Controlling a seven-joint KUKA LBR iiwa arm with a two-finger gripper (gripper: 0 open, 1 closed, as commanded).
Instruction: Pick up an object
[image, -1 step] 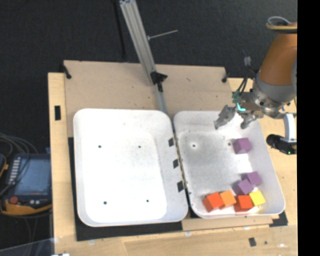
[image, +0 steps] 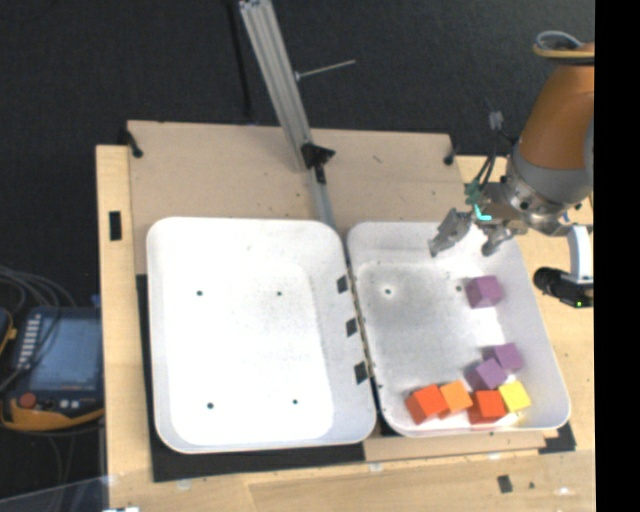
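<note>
Two shallow white bins stand side by side on the bench; the right bin (image: 400, 250) is the landmark for all entries below. Contents, right bin: one lone purple block (image: 485, 291) near the far right wall; a pair of purple blocks (image: 497, 365) touching each other toward the near right corner; along the near wall a huddle of cubes — orange-red block (image: 428, 403), orange block (image: 456, 395), second orange-red block (image: 489, 404), yellow block (image: 515, 396) — packed touching or just beside one another. Left bin (image: 250, 330): bare white floor with a few dark specks. Gripper (image: 471, 234): hangs over the far right corner of the right bin, fingers spread apart with nothing between them, apparently well above the floor. Step in hand, as judged: approach, before any grasp — no block is held. The lone purple block lies just nearer the camera than the gripper and stands apart from its neighbours, so it looks the easiest target. Next move calls for shifting over it, lining the fingers with two flat sides, descending, then closing.
</note>
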